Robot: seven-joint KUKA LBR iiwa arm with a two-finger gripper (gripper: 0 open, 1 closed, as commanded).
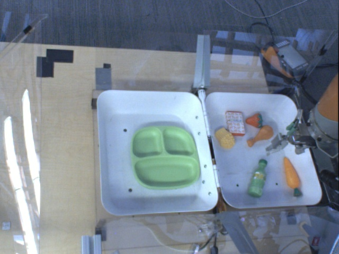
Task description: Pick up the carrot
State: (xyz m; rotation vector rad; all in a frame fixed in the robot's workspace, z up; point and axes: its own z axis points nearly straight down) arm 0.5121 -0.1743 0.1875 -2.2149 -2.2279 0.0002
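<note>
The carrot [291,174] is orange with a small green top at its near end. It lies in the right bin [241,102], close to that bin's right wall and near the front. My gripper [285,145] hovers just behind the carrot's orange tip, reaching in from the right. Its fingers [274,145] stand open with nothing between them, and they are apart from the carrot.
Also in the right bin are a green bottle [258,179] left of the carrot, a toy drumstick [260,136], a red and green vegetable [254,120], a small printed box [235,123] and a yellow corn piece [225,138]. The left bin [114,147] holds a green divided plate [164,157].
</note>
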